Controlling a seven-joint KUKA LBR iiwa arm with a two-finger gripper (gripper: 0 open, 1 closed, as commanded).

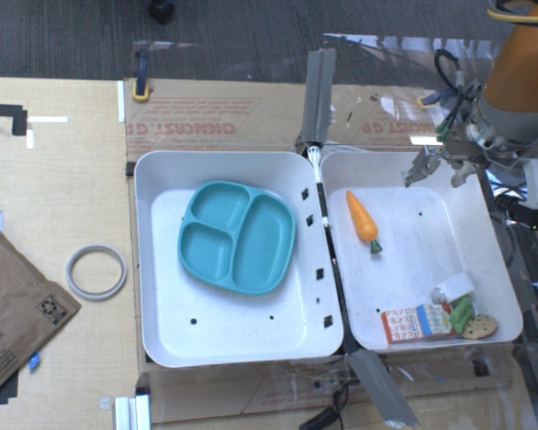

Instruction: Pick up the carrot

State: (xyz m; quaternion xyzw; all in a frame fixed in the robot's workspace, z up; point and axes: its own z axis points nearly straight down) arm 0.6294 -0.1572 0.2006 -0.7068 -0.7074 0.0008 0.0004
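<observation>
An orange carrot (362, 218) with a small green stem end lies in the left part of the right bin (484, 240), pointing up and slightly left. My gripper (438, 170) hangs over the bin's far right corner, up and to the right of the carrot and well apart from it. Its two fingers stand open with nothing between them. The orange band of the arm (520, 56) shows above it at the view's top right.
A teal divided plate (238, 237) lies in the left bin (161, 330). The right bin's near right corner holds a small red-and-white carton (412, 322), a white piece (453, 288), a green item (462, 312) and a cookie (478, 327). A tape ring (97, 270) lies on the bench at left.
</observation>
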